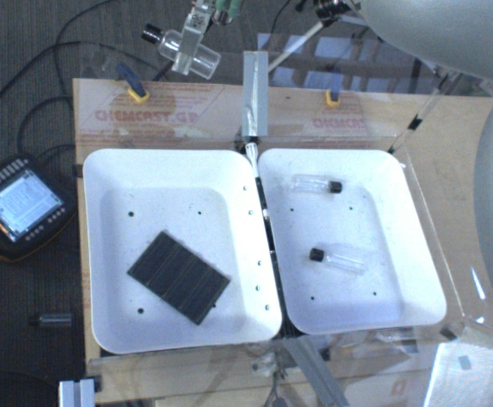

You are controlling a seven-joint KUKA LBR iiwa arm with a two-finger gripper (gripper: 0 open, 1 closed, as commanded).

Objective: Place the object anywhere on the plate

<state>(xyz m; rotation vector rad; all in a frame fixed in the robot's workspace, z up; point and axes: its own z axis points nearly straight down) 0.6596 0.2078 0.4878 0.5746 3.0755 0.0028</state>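
Note:
A dark ribbed rectangular plate [179, 277] lies flat in the left bin [110, 176], turned at an angle. My gripper [193, 47] hangs high above the bench's far edge, beyond the left bin's back wall. It is shut on a clear vial [181, 51] with a black cap, which lies crosswise at its fingertips. Two more clear vials with black caps lie in the right bin [416, 227]: one [316, 184] near the back, one [337, 259] near the middle.
A metal post [254, 91] stands behind the seam between the bins. A teach pendant [19, 204] lies left of the bench. Yellow clamps [133, 84] sit on the far board. The grey arm [433, 11] looms over the top right.

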